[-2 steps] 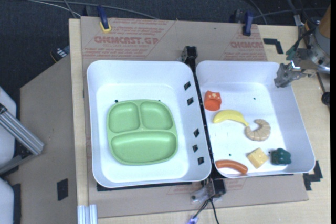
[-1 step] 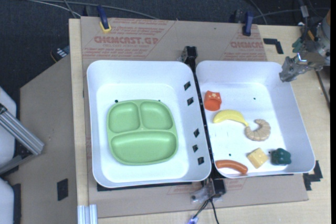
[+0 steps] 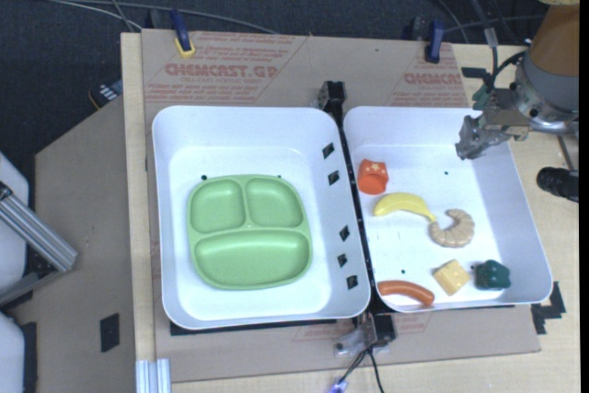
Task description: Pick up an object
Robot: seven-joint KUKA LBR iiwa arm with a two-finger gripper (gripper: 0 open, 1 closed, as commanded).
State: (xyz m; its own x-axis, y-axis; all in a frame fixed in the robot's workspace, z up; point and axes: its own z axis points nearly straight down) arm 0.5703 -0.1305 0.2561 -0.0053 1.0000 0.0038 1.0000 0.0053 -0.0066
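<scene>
The right bin (image 3: 515,198) holds several toy foods: an orange-red piece (image 3: 372,178), a yellow banana (image 3: 403,205), a tan shrimp-like piece (image 3: 453,228), a yellow cheese wedge (image 3: 450,276), a dark green piece (image 3: 491,275) and a red sausage (image 3: 405,292). My gripper (image 3: 471,145) hangs over the bin's far right corner, well away from all of these. Nothing shows between its fingers. The arm's orange band and grey wrist sit at the right edge.
The left bin (image 3: 175,198) holds a green three-compartment plate (image 3: 248,231). A black divider with clips (image 3: 342,198) runs between the bins. Blue clamps (image 3: 182,34) hold the cardboard base at the back. Cables lie on the dark floor behind.
</scene>
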